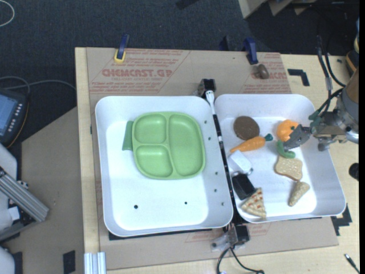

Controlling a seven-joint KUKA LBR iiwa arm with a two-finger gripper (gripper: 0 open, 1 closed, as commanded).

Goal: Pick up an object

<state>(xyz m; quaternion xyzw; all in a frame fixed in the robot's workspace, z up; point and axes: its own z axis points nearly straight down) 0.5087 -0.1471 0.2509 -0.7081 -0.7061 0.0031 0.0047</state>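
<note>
Over the right bin [319, 110], near its right wall, my gripper [300, 135] sits low beside the orange toy fruit [287, 129]. Can't tell how far it's open or whether it has hold of anything; tips are blurred against the fruit and a green piece [283, 149] just below.

Nearest candidate: the orange fruit, toward the bin's back-right. Looks like light, rigid plastic, rounded and smooth, so likely to squirt out of a pinch. I'd close across its widest middle, squarely.

Fallbacks: toy carrot [248, 145] (grip mid-shaft, across the taper), bread slice [288, 168] and pizza slice [254, 203], both flat, hard to get under.
</note>
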